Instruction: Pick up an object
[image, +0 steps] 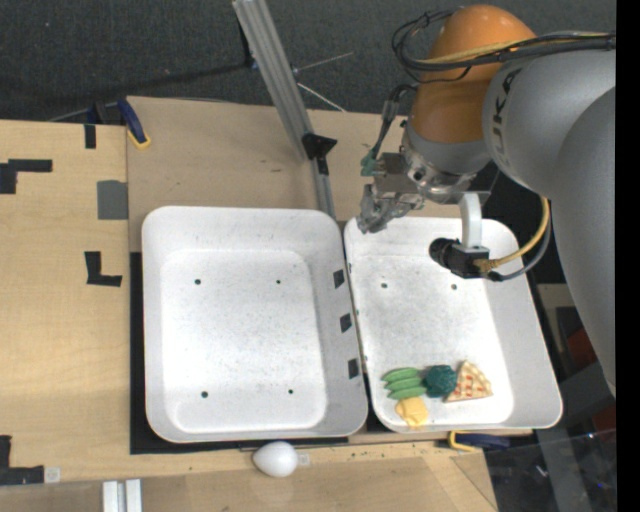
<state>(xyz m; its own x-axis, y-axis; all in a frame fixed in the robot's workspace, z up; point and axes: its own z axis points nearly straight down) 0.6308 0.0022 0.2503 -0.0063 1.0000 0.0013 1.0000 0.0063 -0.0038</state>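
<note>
My tool (372, 218) hangs over the far left corner of the right bin (520, 330); I cannot tell how it stands. Well away from it, at the bin's near edge, lie a green pod (403, 379), a dark green lump (438, 378), a yellow piece (412, 409) and a pizza slice (468, 383), bunched together. A white egg (275, 459) rests on the table (60, 330) beyond the left bin (240, 310).
</note>
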